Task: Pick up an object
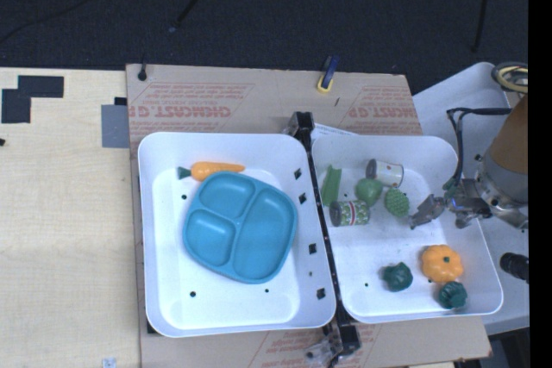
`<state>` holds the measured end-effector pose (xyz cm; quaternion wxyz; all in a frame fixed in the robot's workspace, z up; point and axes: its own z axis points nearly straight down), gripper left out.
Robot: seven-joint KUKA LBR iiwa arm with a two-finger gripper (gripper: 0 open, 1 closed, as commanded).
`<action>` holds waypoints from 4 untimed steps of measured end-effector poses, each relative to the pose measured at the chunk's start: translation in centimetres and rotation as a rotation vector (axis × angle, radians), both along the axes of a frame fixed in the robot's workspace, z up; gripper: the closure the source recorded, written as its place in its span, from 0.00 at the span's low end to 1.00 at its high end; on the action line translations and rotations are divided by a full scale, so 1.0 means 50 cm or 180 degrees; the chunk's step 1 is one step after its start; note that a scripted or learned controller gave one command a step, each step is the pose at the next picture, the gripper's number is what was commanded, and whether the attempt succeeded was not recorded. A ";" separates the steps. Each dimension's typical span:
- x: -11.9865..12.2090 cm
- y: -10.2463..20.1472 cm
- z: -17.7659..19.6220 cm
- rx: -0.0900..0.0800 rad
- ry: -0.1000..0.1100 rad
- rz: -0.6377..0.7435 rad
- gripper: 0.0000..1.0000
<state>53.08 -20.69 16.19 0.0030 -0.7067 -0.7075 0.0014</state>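
The right bin (362, 306) holds several small objects. There is a silver cup (384, 172), a green ball (368, 190), a long green vegetable (331, 185), a small can (349, 213) and a bumpy green fruit (397, 202). An orange pumpkin (441, 263) lies nearer the front, with two dark green pieces (398, 277) (452, 296) close by. My gripper (445, 214) hangs over the bin's right side, just right of the bumpy green fruit and above the pumpkin. It stands open with nothing between its fingers.
The left bin (164, 297) holds a blue divided plate (240, 226) and an orange carrot (216, 171) behind it. A black divider (317, 228) runs between the bins. Cardboard (259, 103) lies under both, and a yellow and blue clamp (327, 75) sits at its back edge.
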 end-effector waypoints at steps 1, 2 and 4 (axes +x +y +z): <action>-0.006 -0.005 -0.089 0.0001 0.0000 -0.0001 0.00; -0.006 -0.001 -0.152 -0.0001 -0.0006 -0.0003 0.00; 0.006 0.011 -0.032 -0.0007 -0.0023 -0.0002 1.00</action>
